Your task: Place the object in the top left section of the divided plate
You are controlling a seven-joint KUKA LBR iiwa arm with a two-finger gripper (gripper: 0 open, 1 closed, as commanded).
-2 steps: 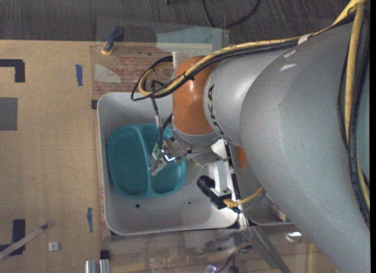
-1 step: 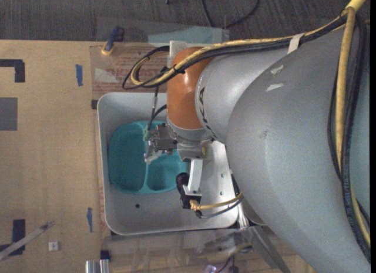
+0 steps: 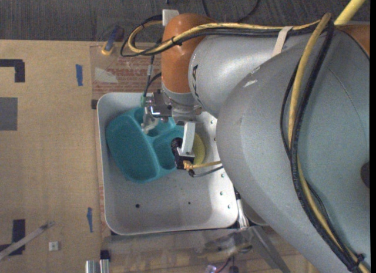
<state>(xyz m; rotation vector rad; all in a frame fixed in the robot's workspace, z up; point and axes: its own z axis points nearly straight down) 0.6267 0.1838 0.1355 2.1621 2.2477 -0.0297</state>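
A teal divided plate (image 3: 132, 148) lies in the upper left part of the white bin (image 3: 170, 213). My gripper (image 3: 154, 119) hangs over the plate's top right part, below the orange wrist band (image 3: 176, 60). A pale yellow object (image 3: 200, 148) peeks out at the plate's right edge, mostly hidden behind the gripper's white body (image 3: 188, 138). Whether that object is held cannot be made out. The plate's right sections are covered by the gripper.
The grey arm (image 3: 282, 137) covers the right half of the view, with yellow cables along it. Brown cardboard (image 3: 47, 148) with blue tape marks (image 3: 79, 74) lies left of the bin. The bin's lower floor shows small dark specks.
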